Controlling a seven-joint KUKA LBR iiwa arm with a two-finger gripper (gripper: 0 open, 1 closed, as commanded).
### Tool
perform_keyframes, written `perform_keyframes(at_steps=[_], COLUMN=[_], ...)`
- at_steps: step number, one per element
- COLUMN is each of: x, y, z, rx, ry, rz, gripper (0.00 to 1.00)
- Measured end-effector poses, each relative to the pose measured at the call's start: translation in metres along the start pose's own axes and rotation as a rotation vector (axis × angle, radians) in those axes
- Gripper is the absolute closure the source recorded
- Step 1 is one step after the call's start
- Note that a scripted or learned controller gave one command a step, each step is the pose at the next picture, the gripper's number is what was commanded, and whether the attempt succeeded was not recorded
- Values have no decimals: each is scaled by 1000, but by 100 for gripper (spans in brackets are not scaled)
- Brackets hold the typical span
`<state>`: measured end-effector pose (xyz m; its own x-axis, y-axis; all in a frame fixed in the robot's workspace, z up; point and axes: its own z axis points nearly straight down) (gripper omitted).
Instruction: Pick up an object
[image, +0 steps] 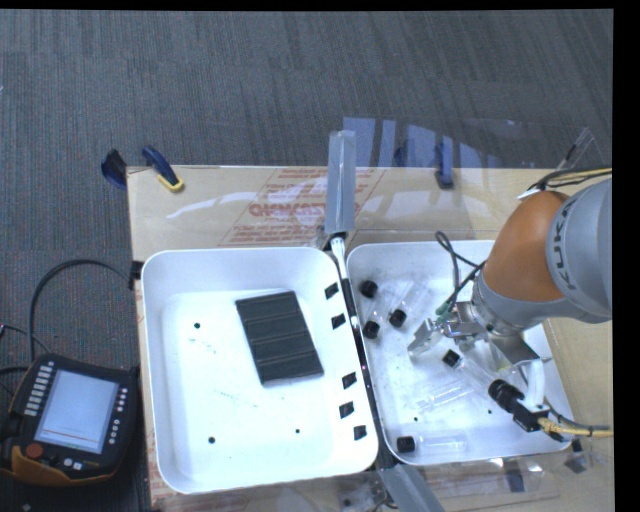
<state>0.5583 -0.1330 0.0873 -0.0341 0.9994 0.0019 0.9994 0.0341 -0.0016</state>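
The gripper (432, 335) hangs low in the right bin (400, 255), fingers apparently apart, with a small black-capped piece (452, 357) just to its near right

Grey arm (590, 250) reaching in from the right, orange band above the wrist, claw (432, 338) angled down-left

Bench (230, 205) (pale top, red printed lettering) carries two white bins side by side: left bin (165, 300), right bin (400, 250).
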Motion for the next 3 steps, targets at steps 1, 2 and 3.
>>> perform_keyframes(at_steps=[1, 2, 3], x=[-53, 19, 17], y=[82, 87, 58], z=[-1, -5, -106], rx=[-2, -8, -3], ry=[-2, -17, -2], rz=[-10, -82, -121], gripper=[0, 0, 0])
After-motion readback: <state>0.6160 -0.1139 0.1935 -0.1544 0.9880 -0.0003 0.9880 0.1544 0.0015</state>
